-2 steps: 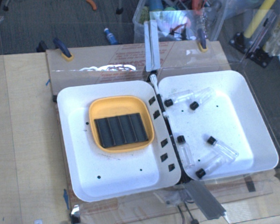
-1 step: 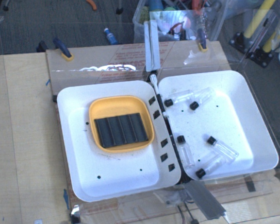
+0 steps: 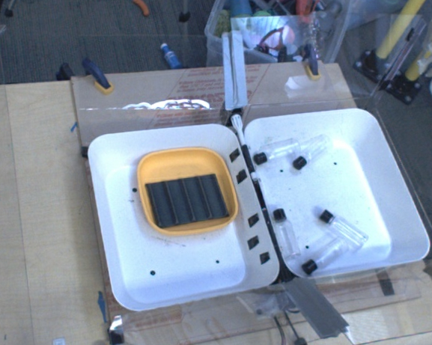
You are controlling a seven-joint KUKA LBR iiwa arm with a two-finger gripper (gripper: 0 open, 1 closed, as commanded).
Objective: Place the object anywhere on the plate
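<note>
Already on the yellow plate (image 3: 185, 157), black ridged block (image 3: 187, 200) lies lengthwise left-right; hand's state untellable.

You were looking at a lab or research workshop. Two shallow white bins (image 3: 120, 281) sat side by side on a pale wooden bench (image 3: 32, 221), with clear plastic sheeting (image 3: 157, 98) clamped along the back by a blue-and-orange clamp (image 3: 96, 75). Behind the bench you had a clear storage tub (image 3: 292, 11) crammed with bright toys and odds and ends, dark carpet (image 3: 75, 22) strewn with small tools, and cables (image 3: 287, 338) trailing off the front edge. The right bin held small clear vials with black caps (image 3: 334, 229).
</note>
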